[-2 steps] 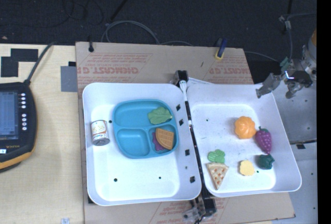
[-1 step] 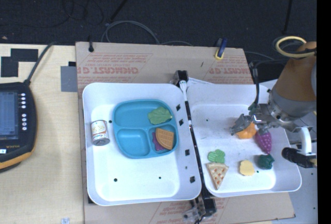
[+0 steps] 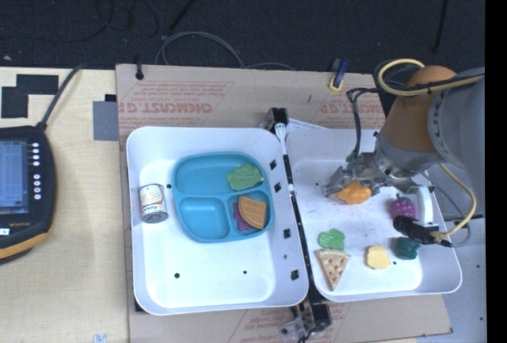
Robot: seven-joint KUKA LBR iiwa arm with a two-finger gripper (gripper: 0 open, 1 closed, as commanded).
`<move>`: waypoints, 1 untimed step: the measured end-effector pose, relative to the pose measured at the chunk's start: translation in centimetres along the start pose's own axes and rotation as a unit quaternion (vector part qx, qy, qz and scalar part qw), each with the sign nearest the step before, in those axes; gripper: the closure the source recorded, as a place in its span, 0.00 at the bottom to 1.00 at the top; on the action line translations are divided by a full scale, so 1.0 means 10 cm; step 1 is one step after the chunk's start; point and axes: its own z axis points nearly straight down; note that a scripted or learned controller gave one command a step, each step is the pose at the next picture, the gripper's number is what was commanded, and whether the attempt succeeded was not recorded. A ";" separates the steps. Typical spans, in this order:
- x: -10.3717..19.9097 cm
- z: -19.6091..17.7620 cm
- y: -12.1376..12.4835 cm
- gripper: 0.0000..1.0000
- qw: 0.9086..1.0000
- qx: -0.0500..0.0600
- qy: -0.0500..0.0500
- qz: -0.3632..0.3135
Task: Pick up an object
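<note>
My gripper [image 3: 351,184] is low over the back of the right bin [image 3: 444,280], reaching in from the right. Its fingers stand open on either side of an orange toy fruit [image 3: 355,193], which rests on the bin floor. The same bin holds a purple toy [image 3: 402,207], a dark green toy [image 3: 407,248], a yellow piece [image 3: 379,257], a green leafy toy [image 3: 332,238] and a pizza slice [image 3: 333,266]. The arm's wrist hides the bin's far right corner.
The left bin [image 3: 158,278] holds a blue divided plate [image 3: 207,211] with a green leafy toy [image 3: 244,175] and an orange-brown slice [image 3: 253,211], and a small can [image 3: 153,203] beside it. A control pendant [image 3: 20,183] lies at far left.
</note>
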 end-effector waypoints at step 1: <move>-0.01 -0.14 -0.01 1.00 1.000 0.001 0.001 0.002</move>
